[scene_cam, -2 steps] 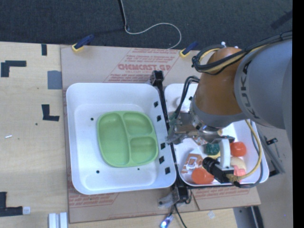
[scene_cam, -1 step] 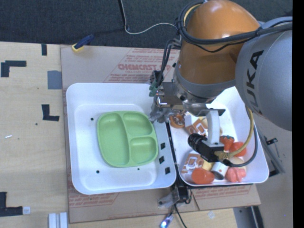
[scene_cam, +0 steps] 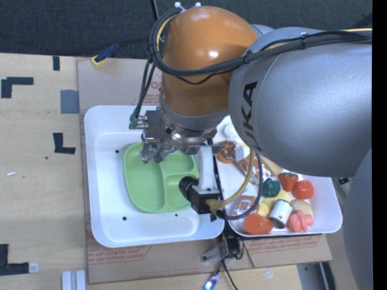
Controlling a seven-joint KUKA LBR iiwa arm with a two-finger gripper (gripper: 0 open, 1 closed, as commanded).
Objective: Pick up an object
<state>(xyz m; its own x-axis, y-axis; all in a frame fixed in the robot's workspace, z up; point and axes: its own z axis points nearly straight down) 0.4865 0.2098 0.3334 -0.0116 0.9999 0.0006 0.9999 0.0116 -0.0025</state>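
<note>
A green divided plate [scene_cam: 151, 183] lies in the left white bin [scene_cam: 103, 180]. My gripper [scene_cam: 155, 154] hangs over the plate's upper edge, below the orange band and wrist. The arm's bulk covers the finger ends, so their state is hidden. The right bin [scene_cam: 323, 219] holds several small toy foods: a red tomato [scene_cam: 303, 190], a red piece [scene_cam: 258, 224], a pink piece [scene_cam: 299, 221], a dark green piece [scene_cam: 270, 188], a yellow piece [scene_cam: 272, 202] and a small can [scene_cam: 280, 212]. The arm covers much of the right bin.
Both bins sit on a cardboard sheet [scene_cam: 115, 80] on the wooden bench. A yellow and blue object [scene_cam: 105, 54] lies at the cardboard's far left corner. Cables and a black fitting [scene_cam: 195, 193] hang beside the wrist over the plate's right side.
</note>
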